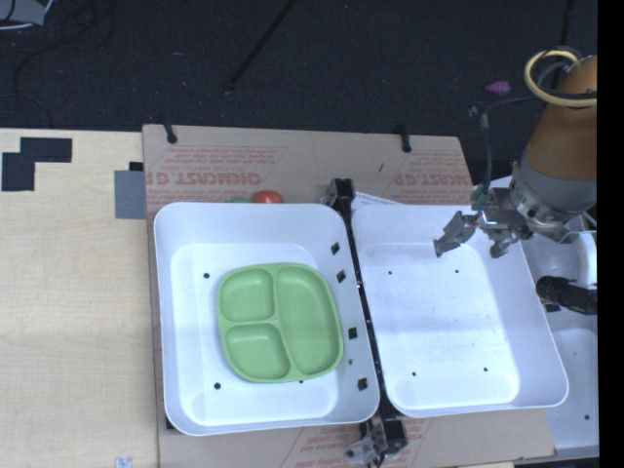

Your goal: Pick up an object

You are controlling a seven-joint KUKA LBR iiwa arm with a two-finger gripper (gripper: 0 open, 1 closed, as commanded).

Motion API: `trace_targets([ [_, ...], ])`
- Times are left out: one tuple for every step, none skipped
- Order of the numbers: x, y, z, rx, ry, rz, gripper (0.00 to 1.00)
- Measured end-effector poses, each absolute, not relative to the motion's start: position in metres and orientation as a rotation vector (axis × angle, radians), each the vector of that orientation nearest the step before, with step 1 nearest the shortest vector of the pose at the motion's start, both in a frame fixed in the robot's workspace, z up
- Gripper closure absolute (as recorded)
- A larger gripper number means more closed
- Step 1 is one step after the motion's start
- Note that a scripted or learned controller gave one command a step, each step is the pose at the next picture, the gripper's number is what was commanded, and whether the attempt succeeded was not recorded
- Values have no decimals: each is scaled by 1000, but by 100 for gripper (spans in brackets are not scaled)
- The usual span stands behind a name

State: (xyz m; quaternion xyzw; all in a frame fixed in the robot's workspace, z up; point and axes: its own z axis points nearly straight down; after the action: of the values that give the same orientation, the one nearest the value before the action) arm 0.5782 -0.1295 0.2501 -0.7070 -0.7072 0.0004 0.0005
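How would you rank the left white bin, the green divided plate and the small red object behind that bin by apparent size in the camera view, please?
1. left white bin
2. green divided plate
3. small red object, partly hidden by the bin's rim

Looks like a robotics lab or test cell, not anybody's home. Two shallow white bins, the left bin [185,261] and the right bin [507,378], are sitting side by side on a printed cardboard sheet [292,169], which is lying across a pale wooden bench [68,300]. Black clips [353,300] are joining the bins along the middle. Dark carpet [292,47] is running along the far side, with loose cables [29,8] trailing over it at the far left. A grey and orange industrial arm [561,154] is reaching in from the right, wiring looping off it.
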Motion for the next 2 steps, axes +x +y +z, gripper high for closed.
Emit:
trace_targets([
  [577, -125, 186, -2215, -2217, 8, 0],
  [581, -122, 123, -2216, -2216, 7, 0],
])
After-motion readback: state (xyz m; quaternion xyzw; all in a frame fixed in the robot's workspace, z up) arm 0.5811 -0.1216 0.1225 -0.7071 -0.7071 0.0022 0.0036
